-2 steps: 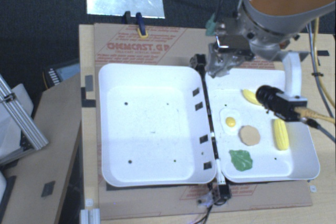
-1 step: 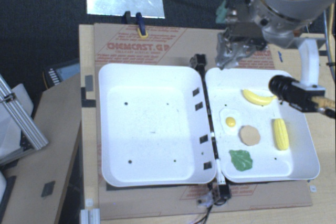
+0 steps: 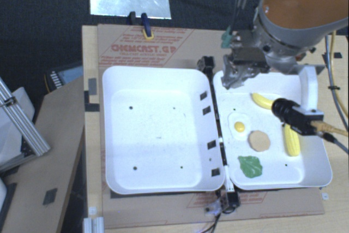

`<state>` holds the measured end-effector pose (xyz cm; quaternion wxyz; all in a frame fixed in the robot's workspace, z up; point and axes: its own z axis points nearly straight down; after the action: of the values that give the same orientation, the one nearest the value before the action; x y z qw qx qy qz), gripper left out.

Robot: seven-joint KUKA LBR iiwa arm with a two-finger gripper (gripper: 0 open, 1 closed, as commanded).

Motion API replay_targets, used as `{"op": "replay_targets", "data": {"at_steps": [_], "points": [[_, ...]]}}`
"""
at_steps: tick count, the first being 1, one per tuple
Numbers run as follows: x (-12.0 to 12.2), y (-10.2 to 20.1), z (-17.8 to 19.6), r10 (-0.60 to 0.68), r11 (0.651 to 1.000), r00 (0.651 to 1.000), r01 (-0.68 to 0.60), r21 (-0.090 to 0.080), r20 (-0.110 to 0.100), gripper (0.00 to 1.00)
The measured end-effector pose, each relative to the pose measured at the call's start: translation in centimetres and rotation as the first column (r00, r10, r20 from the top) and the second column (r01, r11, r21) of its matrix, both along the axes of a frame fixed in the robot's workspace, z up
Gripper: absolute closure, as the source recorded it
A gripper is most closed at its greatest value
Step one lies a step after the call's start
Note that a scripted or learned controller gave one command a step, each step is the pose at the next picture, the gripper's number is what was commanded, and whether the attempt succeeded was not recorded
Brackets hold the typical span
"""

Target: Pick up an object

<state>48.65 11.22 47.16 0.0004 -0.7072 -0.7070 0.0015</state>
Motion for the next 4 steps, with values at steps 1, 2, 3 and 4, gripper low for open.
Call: {"op": "replay_targets", "data": {"at_steps": [1,2,3,4], "points": [[0.0,-0.9,-1.3,0.001,1.000,1.000,-0.001,0.001,0.004,1.00],[0.0,1.0,0.4,0.005,1.000,1.000,-0.005,0.003,0.006,1.00],[0.0,1.5,-0.1,0.004,1.000,1.000,-0.004,0.002,0.005,1.00],[0.0,3.1,6.7,0.005,1.000,1.000,-0.005,0.005,0.012,1.00]]}}
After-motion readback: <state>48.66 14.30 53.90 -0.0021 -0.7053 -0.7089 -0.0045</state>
